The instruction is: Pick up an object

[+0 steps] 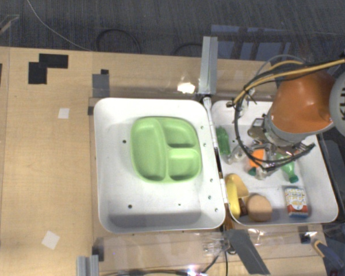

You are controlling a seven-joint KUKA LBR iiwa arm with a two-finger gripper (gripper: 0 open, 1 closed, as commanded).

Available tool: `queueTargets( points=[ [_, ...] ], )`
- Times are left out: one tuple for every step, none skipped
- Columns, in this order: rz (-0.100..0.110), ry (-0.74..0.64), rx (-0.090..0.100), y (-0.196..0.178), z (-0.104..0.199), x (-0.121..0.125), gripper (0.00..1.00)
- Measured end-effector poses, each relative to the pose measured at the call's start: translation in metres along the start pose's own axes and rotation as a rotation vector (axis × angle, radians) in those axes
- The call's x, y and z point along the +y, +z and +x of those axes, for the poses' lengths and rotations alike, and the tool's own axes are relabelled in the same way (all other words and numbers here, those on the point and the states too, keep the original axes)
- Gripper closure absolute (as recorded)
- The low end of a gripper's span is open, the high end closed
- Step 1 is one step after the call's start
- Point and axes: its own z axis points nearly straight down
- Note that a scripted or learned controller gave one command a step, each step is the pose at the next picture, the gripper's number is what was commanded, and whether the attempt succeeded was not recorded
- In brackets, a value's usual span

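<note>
I am looking down on a pale wooden bench (40, 171) with dark carpet beyond its far edge, and two shallow white bins sit side by side on it. I take the right bin (321, 180) as my landmark. Just beside it on the left, the left bin (112, 206) holds a green divided tray (164, 148). Inside the right bin, along its left wall, lies a green bottle-like item (222, 138); at its near left corner sit a yellow banana (234, 190) and a brown rounded object (259, 207); near its front right stands a small printed can (296, 200). The arm hangs over the middle of the right bin, and its gripper (268, 163) is low among something orange (257, 154) and a small green piece (289, 171). The wrist hides the fingers, so I cannot tell whether they are spread or pinching anything. My judgement: the reach is made, but no object is visibly lifted, so the grasp and lift remain.
</note>
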Motion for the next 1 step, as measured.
queueTargets(
  points=[
    [0.002,0.008,-0.005,-0.0009,0.0224,0.0192,0.0]
  ],
)
